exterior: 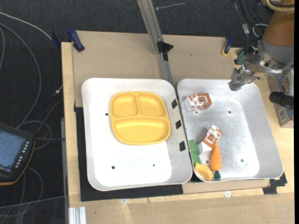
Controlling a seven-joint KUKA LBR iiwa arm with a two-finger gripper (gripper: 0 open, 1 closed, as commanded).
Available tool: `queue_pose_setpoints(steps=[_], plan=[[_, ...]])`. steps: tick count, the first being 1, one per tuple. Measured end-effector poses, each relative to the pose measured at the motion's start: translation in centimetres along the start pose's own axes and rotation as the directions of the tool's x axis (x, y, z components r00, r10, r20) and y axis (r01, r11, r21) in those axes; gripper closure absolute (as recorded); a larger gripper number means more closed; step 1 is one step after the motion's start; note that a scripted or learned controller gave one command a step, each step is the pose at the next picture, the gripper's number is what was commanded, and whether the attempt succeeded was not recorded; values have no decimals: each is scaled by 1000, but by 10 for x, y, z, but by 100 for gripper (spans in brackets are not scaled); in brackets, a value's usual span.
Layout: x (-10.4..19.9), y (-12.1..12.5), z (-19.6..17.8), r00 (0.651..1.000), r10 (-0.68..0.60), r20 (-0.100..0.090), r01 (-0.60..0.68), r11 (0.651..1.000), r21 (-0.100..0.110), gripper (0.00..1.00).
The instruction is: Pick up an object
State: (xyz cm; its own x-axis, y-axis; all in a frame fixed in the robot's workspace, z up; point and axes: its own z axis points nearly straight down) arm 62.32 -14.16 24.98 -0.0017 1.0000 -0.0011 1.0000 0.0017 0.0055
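Right now the grey robot arm's two-finger gripper hangs over the top edge of the right white bin, and I cannot tell what it is doing. Down in that bin a small white and orange carton lies near the top. Another white and orange carton, an orange toy carrot, a green stick and a yellow piece crowd the bottom left corner. A yellow plastic tray with three parts sits in the left white bin.

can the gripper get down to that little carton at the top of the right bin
Probably yes. The carton lies alone on bare bin floor, apart from the pile by the carrot, and the gripper hangs over the same bin's far edge with nothing between.
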Motion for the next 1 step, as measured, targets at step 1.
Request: queue_pose_setpoints(steps=[1], plan=[[49,-2,11,1000,-4,-4,4,1000,8,100]])
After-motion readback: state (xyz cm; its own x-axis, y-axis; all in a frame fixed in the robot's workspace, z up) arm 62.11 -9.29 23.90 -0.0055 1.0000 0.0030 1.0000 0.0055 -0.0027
